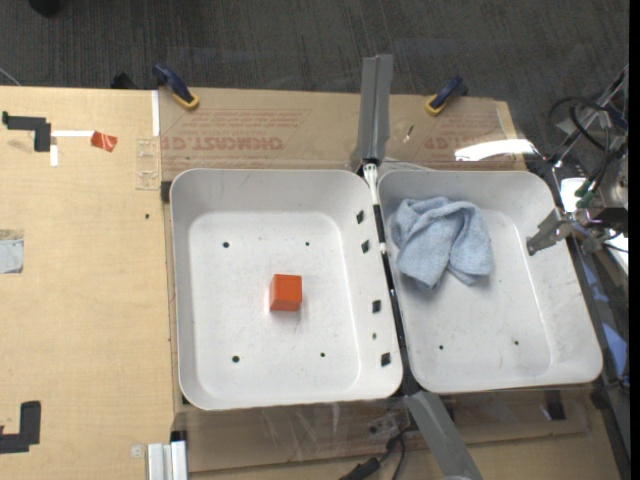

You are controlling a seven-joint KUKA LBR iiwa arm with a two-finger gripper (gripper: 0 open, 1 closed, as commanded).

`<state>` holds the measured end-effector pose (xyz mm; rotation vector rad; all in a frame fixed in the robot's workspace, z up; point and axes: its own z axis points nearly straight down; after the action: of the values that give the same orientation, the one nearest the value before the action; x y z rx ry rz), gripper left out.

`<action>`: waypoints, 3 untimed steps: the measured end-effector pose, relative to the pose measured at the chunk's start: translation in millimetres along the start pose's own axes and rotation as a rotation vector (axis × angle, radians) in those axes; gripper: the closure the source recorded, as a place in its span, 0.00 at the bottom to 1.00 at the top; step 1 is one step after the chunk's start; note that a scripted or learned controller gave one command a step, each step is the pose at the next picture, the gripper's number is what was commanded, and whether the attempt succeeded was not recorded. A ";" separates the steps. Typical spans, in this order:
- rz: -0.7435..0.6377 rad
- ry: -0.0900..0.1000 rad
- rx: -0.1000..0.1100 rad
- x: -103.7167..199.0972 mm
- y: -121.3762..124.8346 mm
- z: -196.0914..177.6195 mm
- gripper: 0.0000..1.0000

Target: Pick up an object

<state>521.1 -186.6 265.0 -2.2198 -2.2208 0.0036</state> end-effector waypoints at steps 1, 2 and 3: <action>0.112 0.000 -0.001 -24.0 72.2 57.6 0.00; 0.144 0.010 0.006 -21.4 21.1 167.6 0.00; 0.077 0.001 0.000 32.5 -27.9 174.3 0.00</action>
<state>492.7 -154.2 90.8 -2.3034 -2.1326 0.0025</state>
